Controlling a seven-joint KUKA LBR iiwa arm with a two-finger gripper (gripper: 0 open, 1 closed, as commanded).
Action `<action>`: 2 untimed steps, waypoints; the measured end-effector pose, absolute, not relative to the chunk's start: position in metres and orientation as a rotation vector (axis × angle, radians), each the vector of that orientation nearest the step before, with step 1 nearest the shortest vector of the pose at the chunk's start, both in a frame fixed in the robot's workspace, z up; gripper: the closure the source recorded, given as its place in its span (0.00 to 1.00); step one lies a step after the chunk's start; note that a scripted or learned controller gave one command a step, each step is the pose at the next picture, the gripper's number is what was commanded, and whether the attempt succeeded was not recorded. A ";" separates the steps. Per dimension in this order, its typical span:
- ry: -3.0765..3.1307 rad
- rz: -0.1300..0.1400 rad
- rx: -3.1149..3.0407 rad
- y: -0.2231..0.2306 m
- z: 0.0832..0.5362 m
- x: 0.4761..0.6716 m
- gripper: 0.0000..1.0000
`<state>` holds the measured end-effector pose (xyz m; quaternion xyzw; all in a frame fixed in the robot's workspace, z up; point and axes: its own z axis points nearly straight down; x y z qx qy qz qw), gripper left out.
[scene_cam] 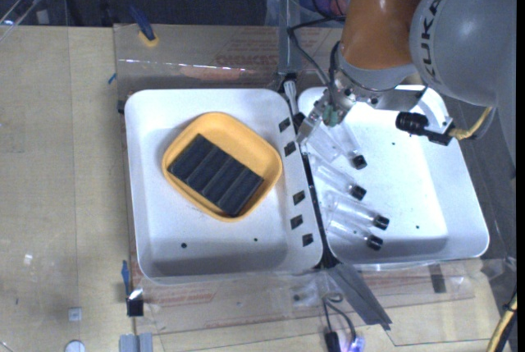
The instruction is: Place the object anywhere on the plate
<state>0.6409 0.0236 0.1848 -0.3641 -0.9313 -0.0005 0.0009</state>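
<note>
Right of plate: grey arm's gripper (pixel 321 116), finger state cannot be told.
Plate: yellow square plate (pixel 221 165) holding black ribbed block (pixel 215 172).
Advice: grasp securely, lift clear of the divider.

A yellow square plate (pixel 221 166) with rounded corners is seen in the left bin, left of the frame centre, turned diagonally. On it a dark ribbed rectangular object (pixel 216 173) is laid flat, its long side running toward the lower right.
</note>
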 end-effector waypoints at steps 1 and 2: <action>-3.015 -0.004 -0.893 0.042 0.185 0.644 1.00; -3.080 -0.002 -0.622 0.061 0.185 0.640 1.00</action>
